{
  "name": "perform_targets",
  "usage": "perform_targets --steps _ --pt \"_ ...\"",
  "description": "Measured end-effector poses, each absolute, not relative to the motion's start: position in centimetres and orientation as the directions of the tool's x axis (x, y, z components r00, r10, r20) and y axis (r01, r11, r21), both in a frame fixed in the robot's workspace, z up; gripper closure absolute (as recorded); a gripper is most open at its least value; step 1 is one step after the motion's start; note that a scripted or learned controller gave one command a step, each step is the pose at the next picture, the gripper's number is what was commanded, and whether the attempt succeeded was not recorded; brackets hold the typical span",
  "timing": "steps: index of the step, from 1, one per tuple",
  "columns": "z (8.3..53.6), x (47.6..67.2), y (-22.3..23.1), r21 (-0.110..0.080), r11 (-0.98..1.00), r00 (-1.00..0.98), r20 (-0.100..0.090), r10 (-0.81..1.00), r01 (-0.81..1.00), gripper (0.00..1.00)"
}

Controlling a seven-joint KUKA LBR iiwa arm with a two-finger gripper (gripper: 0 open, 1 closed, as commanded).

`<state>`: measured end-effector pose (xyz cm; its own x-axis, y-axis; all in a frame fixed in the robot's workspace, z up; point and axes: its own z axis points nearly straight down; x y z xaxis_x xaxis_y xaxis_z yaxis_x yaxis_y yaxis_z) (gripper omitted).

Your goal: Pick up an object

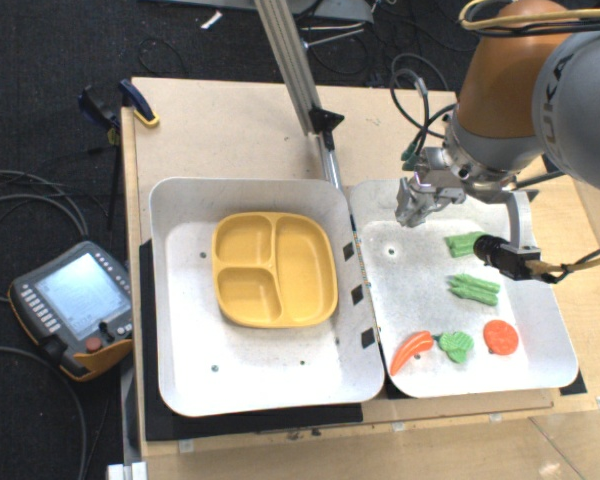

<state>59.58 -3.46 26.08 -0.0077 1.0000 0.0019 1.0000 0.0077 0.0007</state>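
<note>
Camera view: pincer [412,211] hangs over right bin's [540,363] far-left corner.

The wooden bench [230,128] bears two white bins [180,258] [540,353] side by side.

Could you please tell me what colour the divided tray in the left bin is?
The divided tray is yellow, seen clearly in the camera view.

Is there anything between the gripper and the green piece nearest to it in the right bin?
Nothing visible blocks it. The gripper hangs over the upper left of the right bin, and the nearest green piece lies just to its lower right with bare bin floor between. The black fixture sits on the piece's far side.
</note>
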Motion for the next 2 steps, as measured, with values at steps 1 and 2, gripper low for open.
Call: perform_targets --steps 1,2 --pt "26.2 58.7 1.9 -0.001 0.008 -0.008 0.001 1.000 1.000 1.00" --pt "25.3 58.9 6.2 -0.002 0.007 -0.007 0.001 1.000 1.000 1.00"
